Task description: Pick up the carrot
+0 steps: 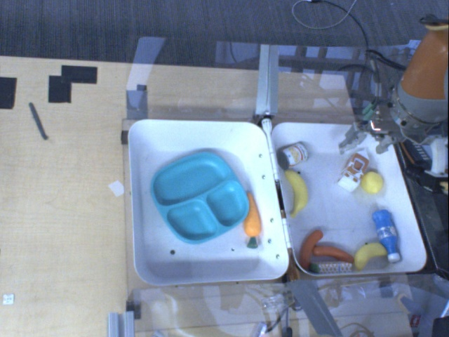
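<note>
Left white plastic bin point(140, 209): smooth blue three-compartment plate point(198, 196); slim orange carrot point(252, 218) with green stem end, lying just beside the plate's right edge.

Right white plastic bin point(410, 223): small tin can point(293, 154) and white-and-orange carton point(353, 171) (labels unreadable), curved yellow banana point(298, 191), round lemon point(372, 182), blue bottle point(386, 234).

Two-finger gripper point(366, 137): fingers spread, holding nothing, above the right bin's far corner.

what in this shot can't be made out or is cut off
- Claw, camera view: small and blurred against the bench frame, so open or shut cannot be told.
- Arm: cut off by the right edge.
- Can label: too small to read.
- Small carton: print too small to read.
- Carrot: its near side is partly hidden by the blue plate rim.
</note>
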Tool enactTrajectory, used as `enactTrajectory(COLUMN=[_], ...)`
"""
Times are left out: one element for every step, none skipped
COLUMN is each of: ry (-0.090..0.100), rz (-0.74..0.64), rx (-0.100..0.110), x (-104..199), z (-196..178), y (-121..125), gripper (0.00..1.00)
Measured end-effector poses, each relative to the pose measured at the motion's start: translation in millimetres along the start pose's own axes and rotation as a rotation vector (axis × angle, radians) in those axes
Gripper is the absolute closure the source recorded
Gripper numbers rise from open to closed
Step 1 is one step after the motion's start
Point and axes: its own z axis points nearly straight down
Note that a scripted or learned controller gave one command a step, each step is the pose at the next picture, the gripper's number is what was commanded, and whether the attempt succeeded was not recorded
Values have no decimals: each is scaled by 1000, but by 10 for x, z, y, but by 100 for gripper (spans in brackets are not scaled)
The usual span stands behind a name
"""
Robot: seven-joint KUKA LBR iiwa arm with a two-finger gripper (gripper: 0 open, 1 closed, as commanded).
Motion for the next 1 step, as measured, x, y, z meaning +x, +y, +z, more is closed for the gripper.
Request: enactTrajectory(ry=[-1], rz=[-6], rx=[-6], x=[12], z=[-121], y=[21], gripper=[100])
